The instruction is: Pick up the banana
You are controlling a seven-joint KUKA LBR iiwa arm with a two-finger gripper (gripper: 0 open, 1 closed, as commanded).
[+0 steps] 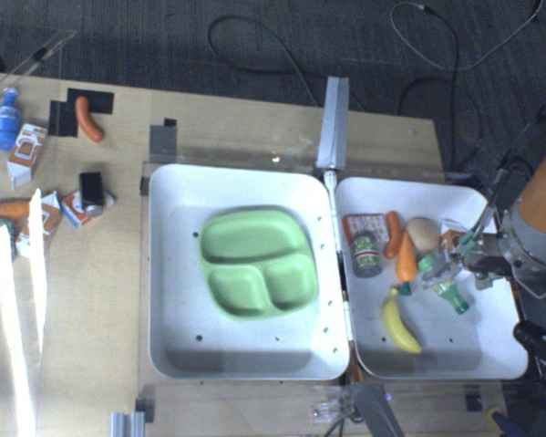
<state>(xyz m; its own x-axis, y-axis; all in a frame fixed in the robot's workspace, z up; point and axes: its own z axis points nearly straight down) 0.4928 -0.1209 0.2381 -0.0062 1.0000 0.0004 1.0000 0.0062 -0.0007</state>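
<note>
I see the banana (401, 324) lying in the right bin (485, 347), toward its front left, just below a carrot (406, 257). My gripper (455, 268) hovers to the banana's upper right, apart from it; I cannot tell its fingers' state.

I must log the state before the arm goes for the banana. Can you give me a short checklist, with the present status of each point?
1. Banana is visible in the right bin, lying flat: ok.
2. Banana top is uncovered, nothing lies on it: ok.
3. Space around it: the carrot tip is near its upper end, touching or not: cannot tell.
4. Gripper is above the banana: not ok, it is over the clutter toward the bin's far side.
5. Gripper is free of any object: cannot tell, green pieces overlap it.
6. Green tray sits in the left bin, away from the path: ok.
</note>
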